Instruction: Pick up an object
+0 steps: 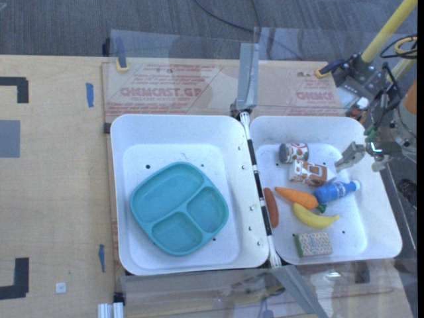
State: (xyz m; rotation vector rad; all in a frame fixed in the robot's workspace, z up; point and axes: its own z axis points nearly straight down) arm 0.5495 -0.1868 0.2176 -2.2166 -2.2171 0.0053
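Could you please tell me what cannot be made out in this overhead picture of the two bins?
- The claw, camera view: too small and blurred against the white right bin to judge its opening.
- The small printed white carton: its print is too small to read.
- The grey arm: cut off by the picture's right edge.
- The speckled green block: too small to tell what it is.

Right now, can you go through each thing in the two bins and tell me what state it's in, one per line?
Teal plate: flat, right side up, alone in the left bin.
Can: on its side, right bin.
Small carton: lying flat.
Blue bottle: on its side, cap on.
Carrot: lying flat, touching the bottle.
Banana: lying flat.
Sausage: against the bin's left wall.
Sponge: flat.
Pincer: above the right bin, holding nothing.
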